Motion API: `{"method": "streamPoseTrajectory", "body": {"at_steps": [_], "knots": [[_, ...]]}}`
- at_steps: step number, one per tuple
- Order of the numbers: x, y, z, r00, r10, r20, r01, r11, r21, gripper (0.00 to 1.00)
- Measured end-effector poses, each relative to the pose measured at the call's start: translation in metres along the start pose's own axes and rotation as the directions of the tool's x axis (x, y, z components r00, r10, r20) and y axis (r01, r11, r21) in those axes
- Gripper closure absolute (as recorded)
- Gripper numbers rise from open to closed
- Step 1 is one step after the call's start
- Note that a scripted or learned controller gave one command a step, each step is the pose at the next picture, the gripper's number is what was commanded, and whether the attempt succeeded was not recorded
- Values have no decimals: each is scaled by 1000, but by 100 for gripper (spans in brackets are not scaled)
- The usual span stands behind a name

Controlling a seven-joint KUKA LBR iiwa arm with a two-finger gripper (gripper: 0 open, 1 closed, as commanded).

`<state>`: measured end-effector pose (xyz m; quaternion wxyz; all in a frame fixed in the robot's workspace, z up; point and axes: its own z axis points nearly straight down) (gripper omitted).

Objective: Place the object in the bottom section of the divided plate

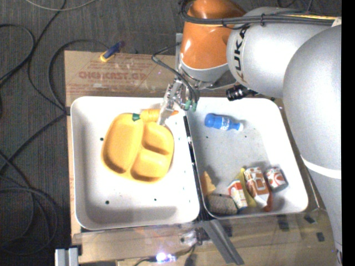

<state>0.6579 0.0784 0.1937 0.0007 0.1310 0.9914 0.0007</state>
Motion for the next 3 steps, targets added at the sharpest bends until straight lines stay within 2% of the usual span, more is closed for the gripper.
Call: {"method": "streamPoseTrajectory", "body": {"at_steps": [1,2,3], "knots": [[13,50,12,981,-196,0,196,981,1,100],[44,52,-13,960,-279,0,279,960,2,100],[44,52,-13,960,-279,0,279,960,1,0]]}}
